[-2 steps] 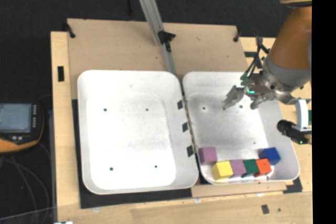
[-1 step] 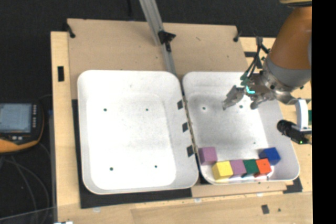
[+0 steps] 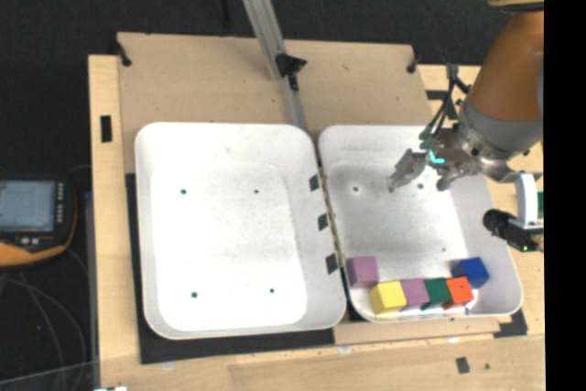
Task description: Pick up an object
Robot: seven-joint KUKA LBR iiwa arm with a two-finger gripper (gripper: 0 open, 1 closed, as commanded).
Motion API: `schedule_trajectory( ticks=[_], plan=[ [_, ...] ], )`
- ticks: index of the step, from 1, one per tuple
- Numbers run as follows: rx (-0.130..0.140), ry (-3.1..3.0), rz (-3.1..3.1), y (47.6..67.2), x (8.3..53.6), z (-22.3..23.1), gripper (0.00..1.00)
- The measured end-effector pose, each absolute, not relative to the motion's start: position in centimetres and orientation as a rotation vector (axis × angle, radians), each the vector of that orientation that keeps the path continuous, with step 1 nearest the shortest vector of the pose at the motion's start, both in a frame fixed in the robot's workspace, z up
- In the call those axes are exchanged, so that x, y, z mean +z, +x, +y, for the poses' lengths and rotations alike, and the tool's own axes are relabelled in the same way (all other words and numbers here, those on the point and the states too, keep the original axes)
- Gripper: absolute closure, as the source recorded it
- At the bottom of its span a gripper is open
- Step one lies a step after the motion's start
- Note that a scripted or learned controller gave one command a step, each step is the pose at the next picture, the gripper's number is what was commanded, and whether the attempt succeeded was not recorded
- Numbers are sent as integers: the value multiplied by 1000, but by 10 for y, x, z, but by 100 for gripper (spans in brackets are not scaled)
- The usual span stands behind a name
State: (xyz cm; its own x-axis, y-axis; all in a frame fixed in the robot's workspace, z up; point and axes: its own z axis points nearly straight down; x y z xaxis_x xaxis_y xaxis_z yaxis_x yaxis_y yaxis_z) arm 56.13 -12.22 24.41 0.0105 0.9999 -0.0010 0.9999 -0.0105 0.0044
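Gripper (image 3: 422,176) hovered over right bin's (image 3: 385,224) far half, fingers spread, grasping nothing. Blocks clustered along near edge: purple block (image 3: 363,269), yellow block (image 3: 388,296), blue block (image 3: 472,270) toward near-right corner. Judged: poised high, well apart, likely before descent.

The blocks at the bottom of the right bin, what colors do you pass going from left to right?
Purple block → yellow block → second purple block → green block → orange block → blue block, all in the right bin.
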Motion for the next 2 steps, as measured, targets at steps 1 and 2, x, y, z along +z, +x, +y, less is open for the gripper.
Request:
schedule_trajectory(
  ticks=[1,2],
  plan=[
    [4,2231,2207,561,244,-122,0],
    [6,2230,2203,562,255,-124,100]
  ],
)
